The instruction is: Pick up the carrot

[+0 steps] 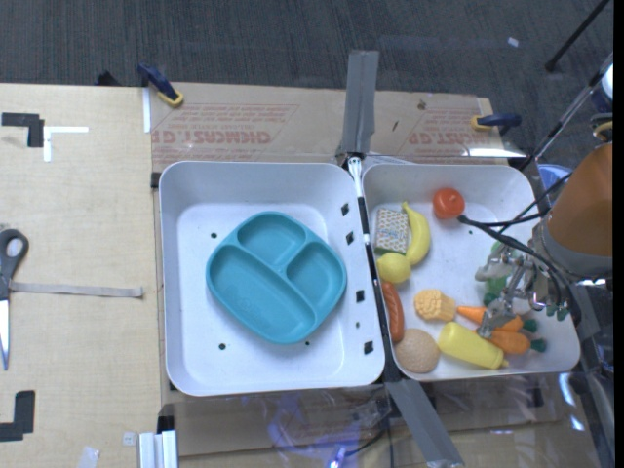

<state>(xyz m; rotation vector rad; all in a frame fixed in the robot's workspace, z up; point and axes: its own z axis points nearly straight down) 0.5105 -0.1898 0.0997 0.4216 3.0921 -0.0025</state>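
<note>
In the camera view, two shallow white bins sit side by side on the bench: the left bin (175, 291) carries a turquoise plastic divided plate (277, 276) with three compartments, lying flat near its middle, and the right bin (429, 178) holds a scatter of toy food. The small orange plastic carrot (511, 337) lies in the lower right part of the right bin, near the front wall, with a green leafy end just beside it toward the right. The metal two-finger gripper (507, 295) hangs directly over the carrot at the end of the grey arm with its orange band (585, 213), and black cables loop across the bin toward it; how far the pincer stands open, and whether it has hold of anything, cannot be told, since its own body and the clutter beneath hide the tips. Crowding the carrot are a yellow oblong toy (470, 346), touching or just beside its left end, and a yellow corn cob piece (434, 306) a little further left. A tan round bun (417, 351) sits at the front left, a reddish sausage (393, 312) lies along the left wall, and a yellow banana (419, 234), a yellow lemon (393, 267), a checkered small box (391, 228) and a red tomato (448, 202) lie toward the back, well apart from the carrot.
</note>
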